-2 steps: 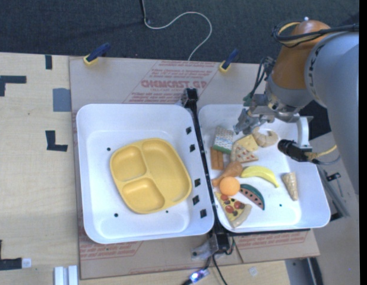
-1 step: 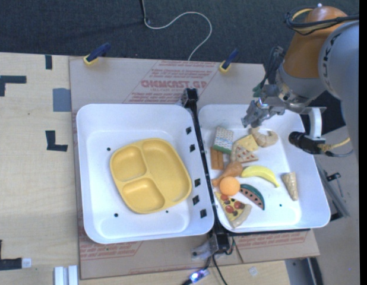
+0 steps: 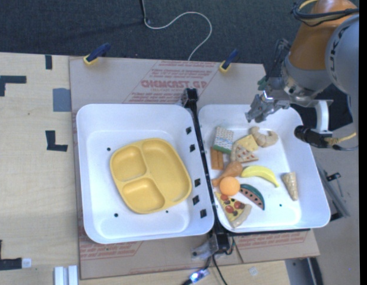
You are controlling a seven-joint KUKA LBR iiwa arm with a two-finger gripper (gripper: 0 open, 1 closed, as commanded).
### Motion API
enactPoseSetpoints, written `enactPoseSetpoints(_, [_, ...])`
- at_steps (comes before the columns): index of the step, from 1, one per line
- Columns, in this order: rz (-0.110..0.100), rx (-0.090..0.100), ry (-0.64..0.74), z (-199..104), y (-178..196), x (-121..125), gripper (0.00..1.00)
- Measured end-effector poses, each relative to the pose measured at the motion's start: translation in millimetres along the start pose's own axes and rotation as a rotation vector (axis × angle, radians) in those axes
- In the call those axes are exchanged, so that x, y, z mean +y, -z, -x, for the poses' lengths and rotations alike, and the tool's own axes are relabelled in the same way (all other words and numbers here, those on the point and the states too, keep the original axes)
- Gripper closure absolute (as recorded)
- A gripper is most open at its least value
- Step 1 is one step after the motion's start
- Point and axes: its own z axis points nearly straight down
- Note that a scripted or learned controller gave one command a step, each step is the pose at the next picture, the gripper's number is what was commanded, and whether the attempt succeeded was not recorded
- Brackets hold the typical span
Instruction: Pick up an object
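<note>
A wooden bench (image 3: 29, 177) bears a cardboard sheet (image 3: 165, 82), with dark carpet (image 3: 65, 10) beyond it.

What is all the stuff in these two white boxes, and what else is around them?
left bin: 1, white, left half of the bench
divided plate: 1, yellow, three sections, inside the left bin
right bin: 1, white, right half of the bench
banana: 1, yellow, middle of the right bin
orange ball: 1, orange, left of the banana
watermelon slice: 1, green and red, below the banana
pizza slice: 1, tan and red, right bin's near corner
cone: 1, pale tan, right of the banana
clamps: 2, blue and yellow, on the cardboard's far edge
cable: 1, white, behind the bench
arm: 1, grey with orange band, upper right
gripper: 1, dark, over the right bin's far edge
</note>
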Motion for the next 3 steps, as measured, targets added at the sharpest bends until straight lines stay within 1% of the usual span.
enactPoseSetpoints(1, [-0.005,0.001,0.004,-50,-10,-32,1.0])
enactPoseSetpoints(2, [-0.006,0.001,0.003,-94,-18,-61,1.0])
enactPoseSetpoints(3, [-0.006,0.001,0.004,-131,-17,-90,1.0])
